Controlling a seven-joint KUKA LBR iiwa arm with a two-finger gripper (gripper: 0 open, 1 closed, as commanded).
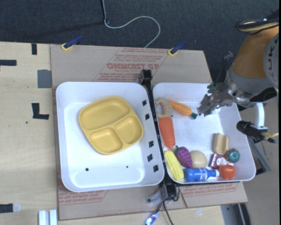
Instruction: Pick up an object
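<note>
So the gripper [202,109] hangs over the right bin's [203,132] upper part, and I honestly can't tell how it's set. The nearest pick is the small orange carrot [181,108] just to its left, smooth plastic, tapered, long axis running left-right with a slight downward tilt toward the gripper.

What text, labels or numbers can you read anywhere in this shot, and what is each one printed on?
Cardboard sheet under the bins: red print, mirrored or upside down from this angle and too blurred to read.
Blue bottle in the right bin: a pale label patch, too small to read.
Small red packet beside it: markings too small to read.
Yellow divided plate in the left bin: no text visible.
</note>
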